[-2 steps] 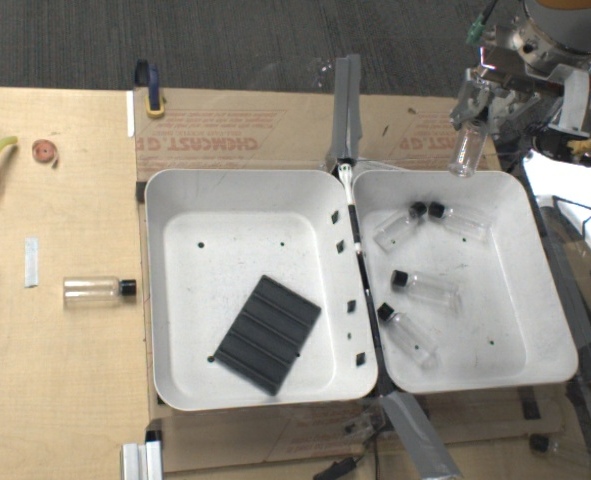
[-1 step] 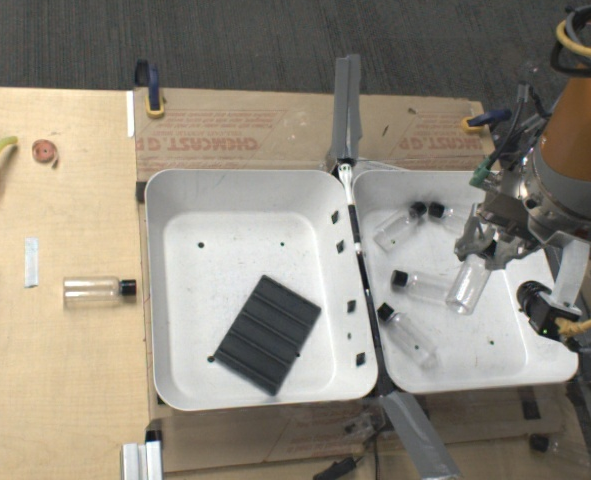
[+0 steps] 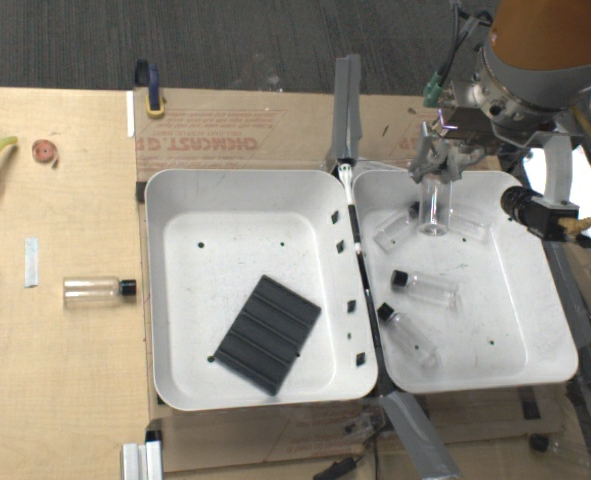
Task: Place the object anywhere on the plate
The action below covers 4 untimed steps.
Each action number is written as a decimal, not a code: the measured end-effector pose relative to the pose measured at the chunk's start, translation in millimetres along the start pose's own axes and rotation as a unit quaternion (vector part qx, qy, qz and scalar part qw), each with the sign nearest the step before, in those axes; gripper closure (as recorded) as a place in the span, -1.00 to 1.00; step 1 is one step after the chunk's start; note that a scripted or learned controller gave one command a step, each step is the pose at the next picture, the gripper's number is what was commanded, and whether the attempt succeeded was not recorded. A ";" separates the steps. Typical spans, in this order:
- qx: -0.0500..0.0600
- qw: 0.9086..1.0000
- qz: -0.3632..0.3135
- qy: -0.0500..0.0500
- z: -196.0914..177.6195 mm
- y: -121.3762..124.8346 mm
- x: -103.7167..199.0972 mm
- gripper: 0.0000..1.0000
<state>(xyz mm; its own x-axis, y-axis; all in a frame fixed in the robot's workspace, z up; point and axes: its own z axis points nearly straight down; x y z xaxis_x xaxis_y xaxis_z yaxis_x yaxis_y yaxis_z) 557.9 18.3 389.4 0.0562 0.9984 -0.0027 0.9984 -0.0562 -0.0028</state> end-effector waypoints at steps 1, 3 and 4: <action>0.001 0.995 -0.099 0.000 134.2 -82.1 29.9 1.00; -0.001 0.951 -0.308 0.000 161.5 25.4 122.9 1.00; -0.001 0.933 -0.360 0.000 183.0 90.8 198.3 1.00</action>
<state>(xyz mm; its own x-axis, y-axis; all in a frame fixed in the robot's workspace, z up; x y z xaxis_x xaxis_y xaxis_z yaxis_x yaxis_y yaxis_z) 659.1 210.7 205.6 -0.6298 0.7768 -0.0013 0.7768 0.6297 -0.0012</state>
